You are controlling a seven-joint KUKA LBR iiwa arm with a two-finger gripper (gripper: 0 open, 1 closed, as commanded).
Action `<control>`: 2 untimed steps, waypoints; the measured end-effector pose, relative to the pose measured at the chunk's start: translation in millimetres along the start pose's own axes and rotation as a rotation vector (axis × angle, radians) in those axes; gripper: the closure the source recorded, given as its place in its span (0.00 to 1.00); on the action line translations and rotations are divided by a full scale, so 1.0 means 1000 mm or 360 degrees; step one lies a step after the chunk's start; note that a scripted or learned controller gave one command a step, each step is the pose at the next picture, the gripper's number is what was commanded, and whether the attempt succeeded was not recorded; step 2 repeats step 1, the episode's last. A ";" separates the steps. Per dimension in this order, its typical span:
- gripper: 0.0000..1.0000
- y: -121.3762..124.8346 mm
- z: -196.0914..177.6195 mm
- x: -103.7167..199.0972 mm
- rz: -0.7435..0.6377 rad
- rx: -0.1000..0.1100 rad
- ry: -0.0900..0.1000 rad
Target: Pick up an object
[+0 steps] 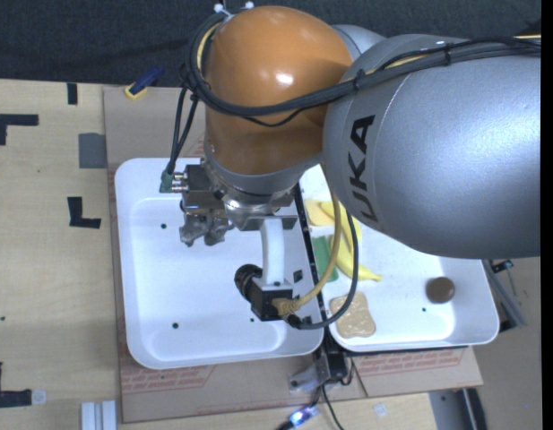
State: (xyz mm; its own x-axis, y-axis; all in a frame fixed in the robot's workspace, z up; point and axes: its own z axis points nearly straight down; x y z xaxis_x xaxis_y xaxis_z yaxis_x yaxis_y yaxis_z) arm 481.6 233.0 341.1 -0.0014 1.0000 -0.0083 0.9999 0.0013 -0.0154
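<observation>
Two bins sat side by side on a cardboard sheet (142, 124) that lay on the surface (43, 267). The arm (437, 141) reached in from the right, above the right bin (473, 331) and across the wall shared by the two. Its claw (204, 229) hung over the left bin (159, 312), toward the far side. In the right bin, a banana (349, 251) lay by the left wall, partly under the arm. A flat slab (357, 319) lay in the near left corner, and a round lump (440, 288) lay well apart to its right.

The arm's grey shell (455, 150) looks satin-smooth, its orange band (267, 61) highly glossy (a bright highlight sits on it). The white bins (146, 276) look like smooth plastic; the bench (43, 267) is matt, wood-like.
</observation>
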 end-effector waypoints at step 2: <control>1.00 0.001 -0.068 0.000 -0.0004 -0.0030 0.0017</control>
